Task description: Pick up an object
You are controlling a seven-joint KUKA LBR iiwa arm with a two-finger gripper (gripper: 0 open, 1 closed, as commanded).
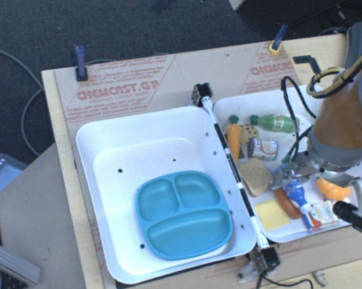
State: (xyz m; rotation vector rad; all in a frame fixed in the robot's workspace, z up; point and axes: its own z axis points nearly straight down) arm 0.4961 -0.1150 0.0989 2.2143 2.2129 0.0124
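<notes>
Two shallow white bins are sitting side by side on the bench (124, 88), whose bare far strip is showing red printed lettering. The left bin (106, 186) is carrying a blue divided plate (184, 213), which is lying flat toward the bin's near right corner with its three compartments facing up.

The right bin (256, 102) is holding a crowd of small objects. An orange carrot-like piece (235, 140) is lying along the left wall toward the far end, with a green bottle (274, 122) resting on its side near the far wall. A tan sponge-like block (255, 176) is sitting against the left wall at mid-length, a yellow flat slab (271, 214) is lying at the near left corner, and a red-orange stick (287, 204) is resting just beside the slab. A white-and-blue tube (302, 204) is lying close to the stick; its print is too small to read.

The grey arm (347, 121) is reaching in over the right bin's right half, hiding much of that side. The gripper (293, 174) is hanging low among the objects at mid-bin, just above the tube's far end, and whether its jaws are parted or closed cannot be told, since the wrist and clutter are masking them. An orange object (331, 188) is partly showing beneath the wrist.
</notes>
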